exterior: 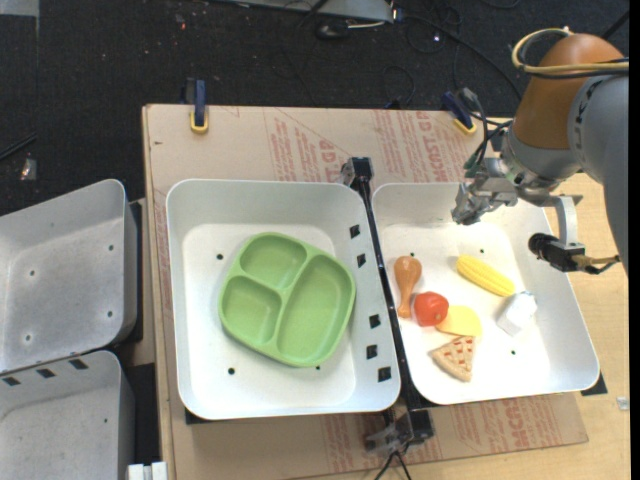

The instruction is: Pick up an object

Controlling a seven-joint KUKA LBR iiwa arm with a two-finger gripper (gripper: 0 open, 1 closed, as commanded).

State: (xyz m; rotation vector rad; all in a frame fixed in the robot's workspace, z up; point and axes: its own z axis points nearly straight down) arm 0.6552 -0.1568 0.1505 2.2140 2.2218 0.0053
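Observation:
The right bin holds toy foods: a chicken drumstick, a red tomato, a yellow cheese wedge, a pizza slice, a corn cob and a small white block. My gripper hangs over the bin's far edge, above and behind the corn. Nothing shows between its fingers.
A green three-compartment plate lies in the left bin. A black divider runs between the bins. White lids lie off the bench at the left. Clamps sit on the bench's far edge.

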